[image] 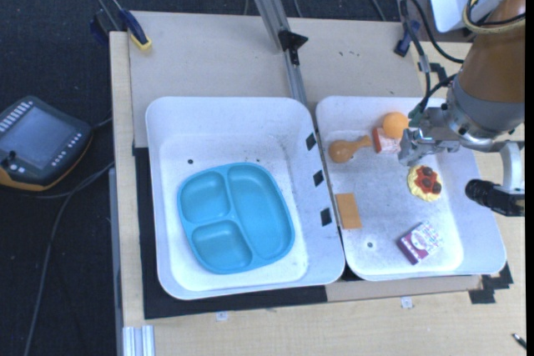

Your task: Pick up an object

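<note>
Pizza toy sits just under end effector (finger state unclear), approach step; next needs a descent.

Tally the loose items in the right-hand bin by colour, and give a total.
Orange: 1, the ball
Brown or tan: 2, the wooden pestle-shaped piece and the flat tan block
Yellow with red: 1, the small pizza toy
Maroon and white: 1, the small packet
Red and white: 1, the small piece beside the ball
Total: 6
</note>
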{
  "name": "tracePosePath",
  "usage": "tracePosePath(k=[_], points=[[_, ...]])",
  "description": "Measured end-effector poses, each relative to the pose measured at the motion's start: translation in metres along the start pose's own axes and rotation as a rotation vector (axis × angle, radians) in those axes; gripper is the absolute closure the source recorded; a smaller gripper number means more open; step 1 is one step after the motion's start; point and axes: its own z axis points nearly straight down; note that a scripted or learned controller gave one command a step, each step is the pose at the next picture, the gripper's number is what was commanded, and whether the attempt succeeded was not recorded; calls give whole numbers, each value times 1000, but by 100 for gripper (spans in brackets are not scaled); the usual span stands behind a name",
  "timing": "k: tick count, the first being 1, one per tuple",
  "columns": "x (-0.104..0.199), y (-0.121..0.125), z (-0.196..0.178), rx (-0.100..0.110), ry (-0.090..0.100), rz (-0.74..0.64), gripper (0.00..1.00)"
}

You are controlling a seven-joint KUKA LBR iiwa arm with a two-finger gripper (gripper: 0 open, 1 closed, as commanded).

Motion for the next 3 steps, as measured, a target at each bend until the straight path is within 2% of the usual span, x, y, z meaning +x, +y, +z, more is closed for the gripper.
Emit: tracePosePath(k=[1, 2, 3], points=[[0, 1, -37, 3, 1, 0, 100], [50, 7, -21, 10, 4, -5, 100], [95, 15, -21, 7, 3, -5, 100]])
